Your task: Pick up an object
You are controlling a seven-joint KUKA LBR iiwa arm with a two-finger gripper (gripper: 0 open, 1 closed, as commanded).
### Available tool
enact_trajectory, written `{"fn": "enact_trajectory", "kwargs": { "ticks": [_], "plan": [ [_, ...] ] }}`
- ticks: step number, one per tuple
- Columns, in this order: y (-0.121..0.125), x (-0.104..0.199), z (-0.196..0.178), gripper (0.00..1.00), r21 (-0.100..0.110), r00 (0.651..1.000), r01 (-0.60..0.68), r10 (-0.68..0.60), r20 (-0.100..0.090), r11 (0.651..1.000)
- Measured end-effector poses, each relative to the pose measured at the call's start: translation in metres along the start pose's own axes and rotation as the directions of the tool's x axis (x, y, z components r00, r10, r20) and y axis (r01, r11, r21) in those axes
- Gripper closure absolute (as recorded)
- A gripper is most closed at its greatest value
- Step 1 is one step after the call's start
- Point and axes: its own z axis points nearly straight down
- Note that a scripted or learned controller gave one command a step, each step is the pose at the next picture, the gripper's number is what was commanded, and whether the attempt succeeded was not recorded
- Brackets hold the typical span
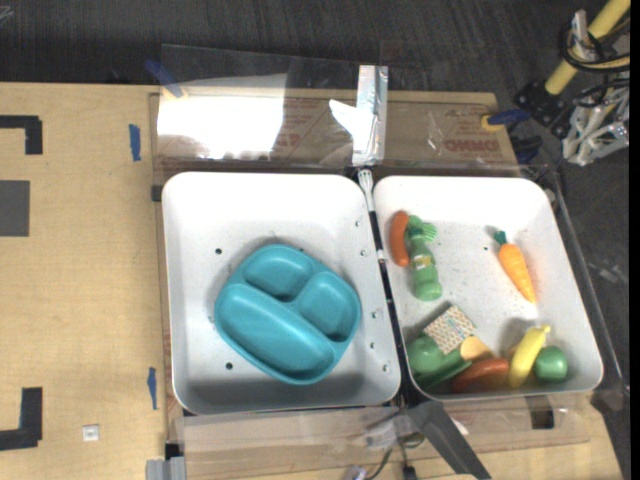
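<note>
Clearly the claw point(593, 128) hangs beyond the right bin's point(470, 190) far corner; its opening cannot be told. Nearest it, the carrot point(516, 269) lies alone. Best to descend straight and close across its narrow body.

A clear plastic sheet point(270, 118) lies taped on the cardboard bench top point(75, 268).
</note>
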Motion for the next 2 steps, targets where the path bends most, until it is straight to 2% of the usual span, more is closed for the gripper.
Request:
{"fn": "enact_trajectory", "kwargs": {
  "ticks": [1, 2],
  "plan": [
    [-0.0007, -0.0057, -0.0224, 1.00, 0.000, 0.969, 0.248, -0.248, 0.001, 0.969],
    [-0.0002, -0.0058, -0.0202, 1.00, -0.003, 0.924, 0.383, -0.383, -0.001, 0.924]
  ]
}}
